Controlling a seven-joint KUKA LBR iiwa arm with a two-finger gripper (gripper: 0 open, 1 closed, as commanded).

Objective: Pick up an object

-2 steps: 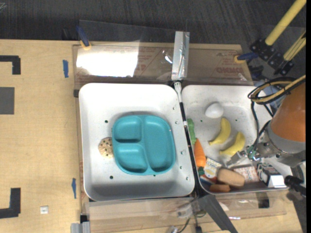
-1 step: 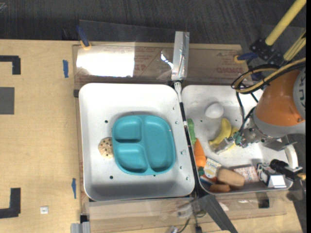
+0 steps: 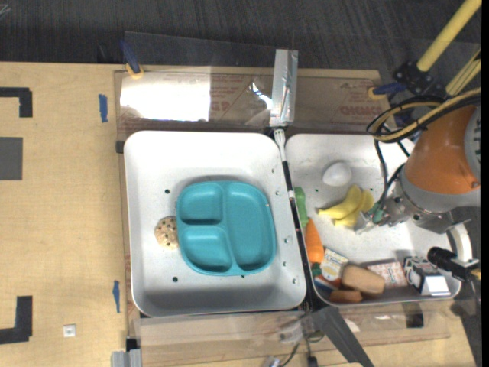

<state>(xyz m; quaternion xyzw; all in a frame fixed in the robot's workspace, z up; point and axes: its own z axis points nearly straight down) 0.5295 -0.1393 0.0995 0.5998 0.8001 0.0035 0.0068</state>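
The right bin (image 3: 348,147) holds a yellow banana bunch (image 3: 345,207) near its middle. A white egg-shaped object (image 3: 336,174) lies just behind the bananas. Along the bin's left wall lie a green item (image 3: 300,203) and an orange carrot (image 3: 313,241). At the front are a brown bread roll (image 3: 363,280), a small printed packet (image 3: 333,264) and a flat wrapped package (image 3: 391,270). My gripper (image 3: 372,218) hangs low over the right bin, right beside the bananas' right end. The grey and orange wrist (image 3: 442,176) covers the bin's right side.
The left bin (image 3: 145,167) carries a teal divided plate (image 3: 227,225) with a round cookie (image 3: 166,232) at its left edge. A clear plastic sheet (image 3: 199,90) and a metal divider (image 3: 283,86) stand behind the bins. Cables and a yellow pole (image 3: 451,25) sit at the upper right.
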